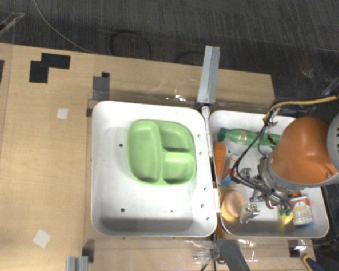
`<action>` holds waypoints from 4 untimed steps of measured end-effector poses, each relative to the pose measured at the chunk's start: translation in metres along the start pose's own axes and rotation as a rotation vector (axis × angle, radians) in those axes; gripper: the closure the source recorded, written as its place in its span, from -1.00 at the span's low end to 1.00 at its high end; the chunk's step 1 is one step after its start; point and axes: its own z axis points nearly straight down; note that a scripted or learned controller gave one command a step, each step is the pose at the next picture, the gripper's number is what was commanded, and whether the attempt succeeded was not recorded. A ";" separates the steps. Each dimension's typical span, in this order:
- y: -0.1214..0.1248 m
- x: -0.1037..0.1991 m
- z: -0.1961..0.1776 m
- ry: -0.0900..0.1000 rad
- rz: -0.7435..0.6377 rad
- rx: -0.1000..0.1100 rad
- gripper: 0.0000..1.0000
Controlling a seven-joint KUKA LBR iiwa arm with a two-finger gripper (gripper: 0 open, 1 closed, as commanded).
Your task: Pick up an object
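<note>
gripper (251,211) down at 6 o'clock in right bin (323,227), jaws — can't tell | bun (231,206) just beside it at 9 o'clock, likely soft, light | squeeze gently across its middle | carrot (219,158) at 11

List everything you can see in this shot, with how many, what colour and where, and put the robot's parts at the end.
Bins: two, white, side by side on the bench.
Divided tray: one, green, in the left bin.
Bottle: one, clear with green, back of the right bin.
Carrot-shaped item: one, orange, left side of the right bin.
Round item: one, tan, front left of the right bin.
Small packet: one, white with red and yellow, front right of the right bin.
Arm: one, grey with orange band, over the right bin.
Gripper: one, metal, low in the right bin beside the tan item.
</note>
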 end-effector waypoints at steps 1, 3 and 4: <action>-0.040 0.007 0.001 -0.003 -0.142 -0.005 -1.00; -0.007 -0.012 -0.009 -0.003 0.016 -0.002 1.00; -0.084 -0.048 -0.085 0.011 -0.191 -0.006 1.00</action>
